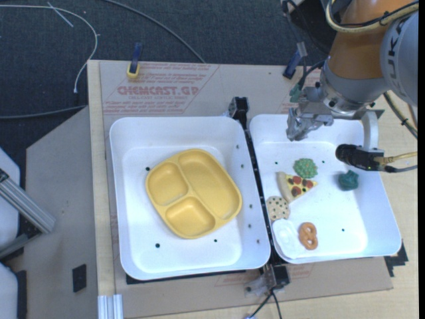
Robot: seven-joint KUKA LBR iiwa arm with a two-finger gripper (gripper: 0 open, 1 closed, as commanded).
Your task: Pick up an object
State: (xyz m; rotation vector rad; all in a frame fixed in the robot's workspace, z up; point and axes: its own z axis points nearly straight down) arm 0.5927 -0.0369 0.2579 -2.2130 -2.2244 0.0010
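- Grey two-finger gripper [300,133] hangs over the far-left part of the right shallow white bin [378,239], below the arm's orange band [362,42].
- Jaws: can't tell if wide or narrow; nothing visible between them.
- Right bin holds five small items, all lying on the bin floor, none touching the gripper:
- Green round broccoli-like toy with red spots [305,167], nearest to the gripper, just in front of it.
- Yellow pizza-slice toy with red dots [292,185], just beside and in front of the broccoli piece.
- Speckled round cookie toy [277,208], at the bin's left wall, near the pizza tip.
- Brown pretzel toy [308,235], at the near-left corner, on a pale oval patch; can't tell what that patch is.
- Small dark-teal lump [348,179], toward the right side, well apart from the rest.
- Left shallow white bin [126,145] holds a yellow plastic three-compartment tray [192,193], lying flat at a slant, roughly centred.
- Black clip [238,106] sits at the far end of the seam between bins.
- Bins rest on a brown cardboard sheet with red print [159,88].
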